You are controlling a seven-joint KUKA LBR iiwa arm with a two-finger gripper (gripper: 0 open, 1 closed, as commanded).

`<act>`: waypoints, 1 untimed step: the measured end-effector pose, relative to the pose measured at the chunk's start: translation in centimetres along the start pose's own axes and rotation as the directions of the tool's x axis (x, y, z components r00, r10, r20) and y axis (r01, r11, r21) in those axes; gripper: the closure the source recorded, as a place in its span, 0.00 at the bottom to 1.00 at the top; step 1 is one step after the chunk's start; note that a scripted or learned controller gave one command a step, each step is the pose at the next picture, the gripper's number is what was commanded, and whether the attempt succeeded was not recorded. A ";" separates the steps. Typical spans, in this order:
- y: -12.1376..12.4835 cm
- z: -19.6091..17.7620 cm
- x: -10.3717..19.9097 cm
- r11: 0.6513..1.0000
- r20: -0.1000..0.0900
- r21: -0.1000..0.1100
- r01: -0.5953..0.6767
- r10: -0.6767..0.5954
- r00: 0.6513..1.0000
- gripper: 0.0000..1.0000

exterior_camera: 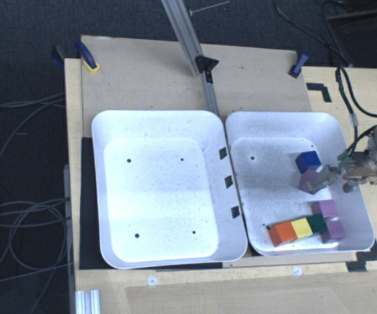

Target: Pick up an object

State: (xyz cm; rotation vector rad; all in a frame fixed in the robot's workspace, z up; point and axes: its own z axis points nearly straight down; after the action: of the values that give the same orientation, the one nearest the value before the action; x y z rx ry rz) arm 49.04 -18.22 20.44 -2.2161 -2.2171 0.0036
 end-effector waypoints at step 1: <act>0.0 4.2 0.0 1.000 0.000 -0.001 0.000 0.000 1.000 0.00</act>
State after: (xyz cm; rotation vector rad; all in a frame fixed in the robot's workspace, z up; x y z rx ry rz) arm 49.05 -18.21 16.19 -2.2167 -2.2175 0.0031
